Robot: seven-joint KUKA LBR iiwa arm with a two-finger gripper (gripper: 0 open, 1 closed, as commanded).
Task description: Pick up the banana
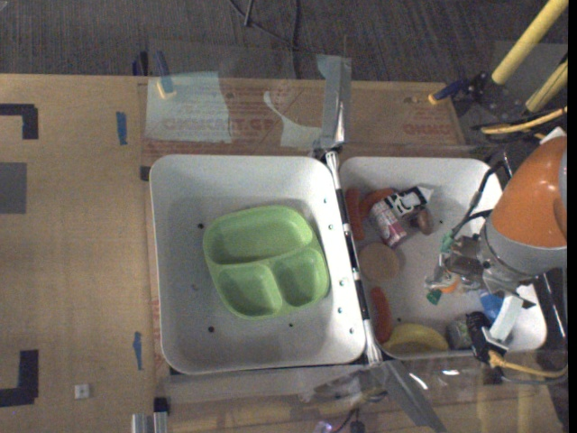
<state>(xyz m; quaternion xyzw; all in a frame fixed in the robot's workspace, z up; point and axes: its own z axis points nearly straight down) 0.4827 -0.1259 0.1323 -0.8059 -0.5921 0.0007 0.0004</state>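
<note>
the banana (416, 337) lies untouched at the near edge of the right bin (469, 171), while the gripper (451, 273) hovers just beyond it over the clutter (finger state can't be told), so the pick looks not yet begun.

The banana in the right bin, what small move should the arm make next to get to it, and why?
Probably shift the gripper toward the bin's near edge and a little leftward, until it is above the banana. The banana lies at the near wall of the right bin, beside a red sausage, while the gripper sits farther back over other clutter, with nothing yellow at it.
</note>
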